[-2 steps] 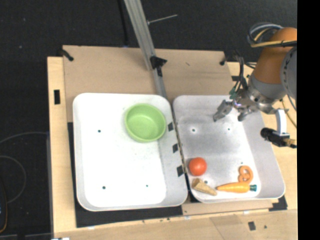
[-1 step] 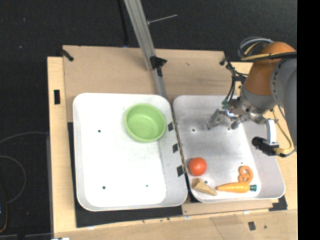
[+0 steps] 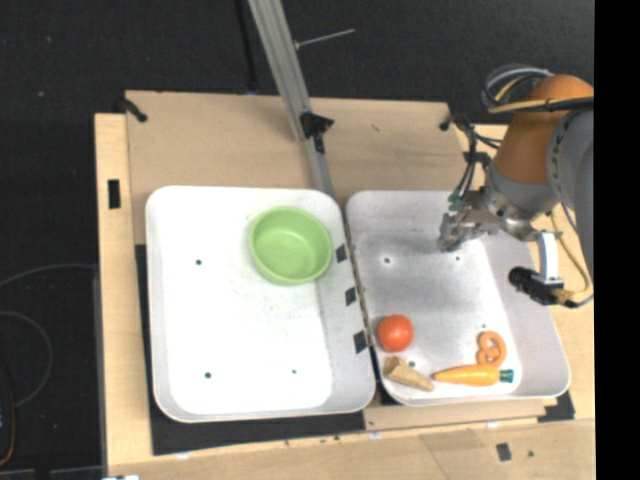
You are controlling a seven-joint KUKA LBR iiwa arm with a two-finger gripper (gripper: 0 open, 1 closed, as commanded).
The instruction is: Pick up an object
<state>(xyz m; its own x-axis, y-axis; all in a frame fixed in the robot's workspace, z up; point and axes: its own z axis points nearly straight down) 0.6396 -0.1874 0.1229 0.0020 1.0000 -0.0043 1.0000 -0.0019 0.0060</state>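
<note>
grey claw over right bin, grip state unclear; no readable writing.

two white bins sit side by side on the bench. the left bin holds a green bowl near its upper right. the right bin holds a red ball, an orange carrot, a tan wedge and a small orange ring along its lower edge. the gripper hangs over that bin's upper right.

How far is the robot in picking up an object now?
Done: nothing looks lifted. The tomato, carrot and green bowl lie in the bins. In hand: the gripper hangs over the right bin's far part. Left: reaching an object, grasping, lifting.
</note>
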